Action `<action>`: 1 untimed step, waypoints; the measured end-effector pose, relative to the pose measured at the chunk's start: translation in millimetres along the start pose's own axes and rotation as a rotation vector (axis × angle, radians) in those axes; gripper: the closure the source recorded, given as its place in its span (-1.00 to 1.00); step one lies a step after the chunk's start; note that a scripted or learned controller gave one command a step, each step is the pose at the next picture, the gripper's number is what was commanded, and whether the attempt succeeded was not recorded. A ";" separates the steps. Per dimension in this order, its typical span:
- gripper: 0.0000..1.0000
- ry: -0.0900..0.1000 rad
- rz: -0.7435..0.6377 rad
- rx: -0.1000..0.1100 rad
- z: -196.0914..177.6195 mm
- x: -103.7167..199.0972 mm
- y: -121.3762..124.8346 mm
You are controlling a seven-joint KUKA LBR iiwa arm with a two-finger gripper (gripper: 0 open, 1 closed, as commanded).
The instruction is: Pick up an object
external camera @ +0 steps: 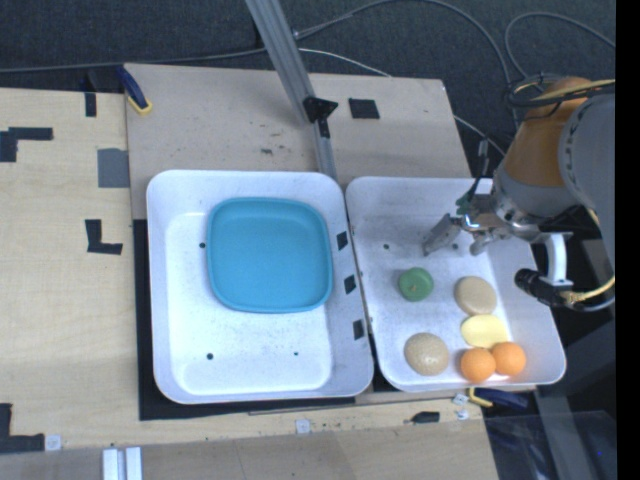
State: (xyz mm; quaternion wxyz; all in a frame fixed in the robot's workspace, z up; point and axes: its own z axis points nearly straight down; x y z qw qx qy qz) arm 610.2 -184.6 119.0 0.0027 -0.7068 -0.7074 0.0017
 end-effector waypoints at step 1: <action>-1.00 -0.002 0.000 -0.006 30.6 0.4 0.2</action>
